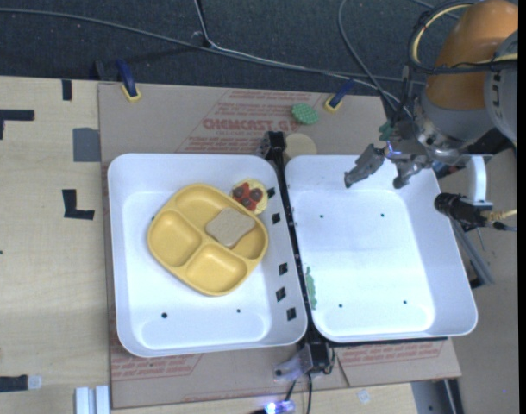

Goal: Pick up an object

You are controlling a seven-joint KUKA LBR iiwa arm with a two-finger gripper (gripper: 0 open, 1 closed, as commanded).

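Judging from the spread, empty fingers (383, 170) over the right bin's (379, 317) far edge, nothing is yet picked; the yellow tray (181, 235) is left untouched.

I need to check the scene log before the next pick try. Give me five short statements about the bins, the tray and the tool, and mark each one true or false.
1. The yellow tray lies in the left bin. True.
2. A slice of bread rests on the tray. True.
3. The tool holds the bread. False: the tool hangs over the far edge of the right bin, with nothing between its fingers.
4. The tray stands in the right bin. False: it is in the left one.
5. A small green thing lies on the cardboard beyond the bins. True.
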